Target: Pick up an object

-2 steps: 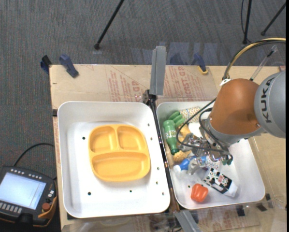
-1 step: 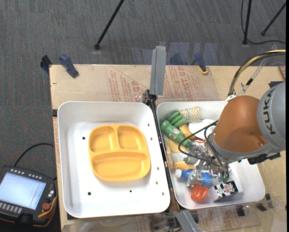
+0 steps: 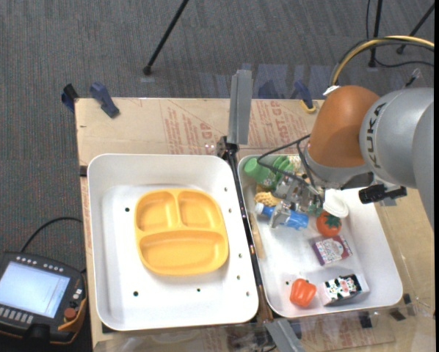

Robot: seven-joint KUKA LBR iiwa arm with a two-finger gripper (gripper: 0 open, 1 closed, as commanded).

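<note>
In the right bin [image 3: 385, 248], the hand [image 3: 291, 200] is down among the clutter at the far-left corner, just above a blue bottle [image 3: 287, 216]: the reach-and-grasp step, probably. Whether it grips anything I cannot tell. Next comes a firm closing, then a straight lift. The arm bends in from the right, wrist pointing down.

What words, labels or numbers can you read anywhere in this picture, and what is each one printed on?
"KUKA", running vertically on the grey robot arm.
Red printing on the brown cardboard sheet under the bins: upside down and too blurred to read.
Purple carton and black-and-white carton: labels too small to read.
</note>
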